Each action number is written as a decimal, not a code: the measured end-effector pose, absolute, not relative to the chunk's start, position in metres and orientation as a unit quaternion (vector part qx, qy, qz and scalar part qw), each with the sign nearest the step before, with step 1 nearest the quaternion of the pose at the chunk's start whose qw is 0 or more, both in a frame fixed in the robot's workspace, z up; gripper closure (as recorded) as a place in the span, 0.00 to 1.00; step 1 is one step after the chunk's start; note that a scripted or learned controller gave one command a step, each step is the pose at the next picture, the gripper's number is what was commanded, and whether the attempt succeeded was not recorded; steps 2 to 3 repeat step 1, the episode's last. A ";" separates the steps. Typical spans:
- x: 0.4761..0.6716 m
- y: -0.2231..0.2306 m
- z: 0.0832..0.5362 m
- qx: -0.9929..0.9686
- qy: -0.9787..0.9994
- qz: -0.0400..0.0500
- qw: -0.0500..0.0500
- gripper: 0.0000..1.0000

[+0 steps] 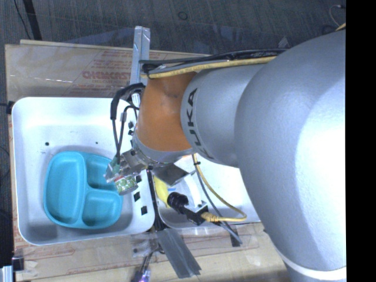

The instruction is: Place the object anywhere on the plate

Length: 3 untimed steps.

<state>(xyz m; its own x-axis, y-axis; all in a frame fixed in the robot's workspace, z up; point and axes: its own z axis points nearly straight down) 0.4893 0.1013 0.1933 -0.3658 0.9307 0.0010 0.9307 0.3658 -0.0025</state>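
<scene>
Looming closest to us, the grey arm fills the three o'clock side, its orange band above the wrist. At about nine o'clock we see the blue plate in the left bin. The gripper hangs over the plate's right edge; a greenish object seems to sit at its tip, though we cannot tell how the gripper is set.

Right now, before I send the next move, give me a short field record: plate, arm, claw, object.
plate: blue divided plate lying in the left white bin
arm: grey with orange band, reaching in from the right over both bins
claw: above the plate's right edge; open or shut unclear
object: small greenish item at the claw tip; grasp unconfirmed
</scene>
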 end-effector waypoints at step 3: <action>0.489 0.101 0.193 -0.563 -0.826 0.001 0.001 0.00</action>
